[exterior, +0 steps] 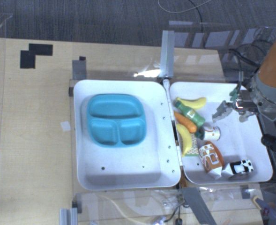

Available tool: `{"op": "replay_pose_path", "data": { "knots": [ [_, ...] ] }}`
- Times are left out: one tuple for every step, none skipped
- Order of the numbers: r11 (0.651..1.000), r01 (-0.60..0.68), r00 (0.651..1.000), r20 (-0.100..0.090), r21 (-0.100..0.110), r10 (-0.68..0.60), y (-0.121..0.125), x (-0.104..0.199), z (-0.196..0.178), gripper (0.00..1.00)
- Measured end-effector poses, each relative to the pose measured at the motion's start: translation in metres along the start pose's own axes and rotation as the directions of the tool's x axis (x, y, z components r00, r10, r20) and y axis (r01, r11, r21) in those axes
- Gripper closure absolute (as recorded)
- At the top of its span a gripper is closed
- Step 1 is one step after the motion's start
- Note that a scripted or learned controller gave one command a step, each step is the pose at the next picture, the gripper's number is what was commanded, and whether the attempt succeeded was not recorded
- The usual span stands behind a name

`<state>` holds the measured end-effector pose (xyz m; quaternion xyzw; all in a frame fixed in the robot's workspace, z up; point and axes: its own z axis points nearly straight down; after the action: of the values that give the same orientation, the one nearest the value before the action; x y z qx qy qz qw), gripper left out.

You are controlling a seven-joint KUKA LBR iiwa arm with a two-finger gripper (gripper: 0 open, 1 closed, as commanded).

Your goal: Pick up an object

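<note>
Camera view. Left bin (123, 175): blue tray (116, 119). Right bin (250, 146): two bananas (192, 102) (186, 138), green bottle (190, 113), carrot (186, 122), small can (211, 133), orange carton (211, 157), black-and-white item (241, 167). Gripper (232, 110) over the right bin's upper right, fingers spread, nothing between them, apart from the objects.

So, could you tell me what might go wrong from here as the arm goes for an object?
1. The objects crowd the right bin's left wall: the green bottle, carrot and bananas touch or overlap, so a grasp may catch two things or slip off.
2. The gripper hangs apart from the pile, so closing there would likely catch nothing.
3. The small can lies on its side and may roll if nudged.
</note>
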<state>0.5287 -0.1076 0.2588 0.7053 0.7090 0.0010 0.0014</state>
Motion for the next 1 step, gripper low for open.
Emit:
{"op": "replay_pose_path", "data": {
  "knots": [
    [0.976, -0.217, 0.976, 0.000, 0.002, 0.217, -0.0173, -0.0578, 0.0313, 0.00]
  ]
}}
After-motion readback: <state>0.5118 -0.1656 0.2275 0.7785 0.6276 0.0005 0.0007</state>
